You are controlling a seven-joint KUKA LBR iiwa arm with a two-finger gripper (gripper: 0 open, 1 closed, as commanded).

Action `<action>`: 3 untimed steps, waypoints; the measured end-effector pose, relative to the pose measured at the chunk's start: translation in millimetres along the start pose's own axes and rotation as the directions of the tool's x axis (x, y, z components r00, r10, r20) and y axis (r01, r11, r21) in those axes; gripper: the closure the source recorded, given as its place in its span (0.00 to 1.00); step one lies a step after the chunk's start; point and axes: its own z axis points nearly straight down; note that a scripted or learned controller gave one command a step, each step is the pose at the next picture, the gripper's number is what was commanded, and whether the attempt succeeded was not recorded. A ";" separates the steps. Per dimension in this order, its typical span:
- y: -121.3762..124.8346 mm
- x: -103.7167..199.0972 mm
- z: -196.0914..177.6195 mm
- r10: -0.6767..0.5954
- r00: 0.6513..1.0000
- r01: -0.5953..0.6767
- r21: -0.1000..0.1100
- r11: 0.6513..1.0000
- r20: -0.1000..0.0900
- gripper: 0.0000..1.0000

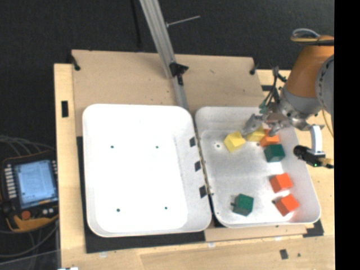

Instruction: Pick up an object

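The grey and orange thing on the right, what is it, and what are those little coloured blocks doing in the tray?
That is a robot arm, filmed by one camera fixed above the bench and looking down at a slant. At its tip is a gripper, a two-fingered claw, reaching into the right tray. The left tray sits beside it. In the right tray lie small blocks: a yellow block and a second yellow one by the claw, two green blocks, and two orange blocks. The arm's job is to pick one up. I cannot tell whether the claw holds anything.
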 end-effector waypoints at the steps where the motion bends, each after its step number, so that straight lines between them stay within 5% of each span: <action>1: -0.3 -0.7 -7.9 -0.001 1.000 0.001 0.002 1.000 0.001 1.00; 3: 18.8 -3.3 -130.9 -0.003 1.000 0.003 0.001 1.000 -0.001 1.00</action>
